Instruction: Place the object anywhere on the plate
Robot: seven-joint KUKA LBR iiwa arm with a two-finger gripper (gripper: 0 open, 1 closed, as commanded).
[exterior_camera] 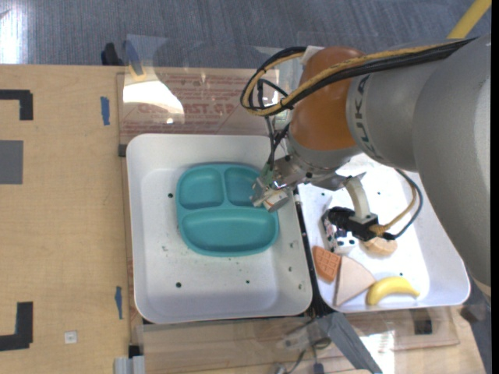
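Two white bins point(156, 287) sit side by side on a cardboard-covered bench point(54, 209). Right bin holds a banana point(392, 290) and wedge point(351, 280); gripper point(269, 195) grips a small object point(273, 200) over the teal plate's point(222, 228) right edge

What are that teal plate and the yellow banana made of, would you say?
The teal plate looks like moulded plastic: one even colour, smooth, rounded dividers between its three compartments, a soft sheen. The banana in the right bin looks like a plastic or rubber toy: a flat, uniform yellow with no spots. The look leaves the exact material open.
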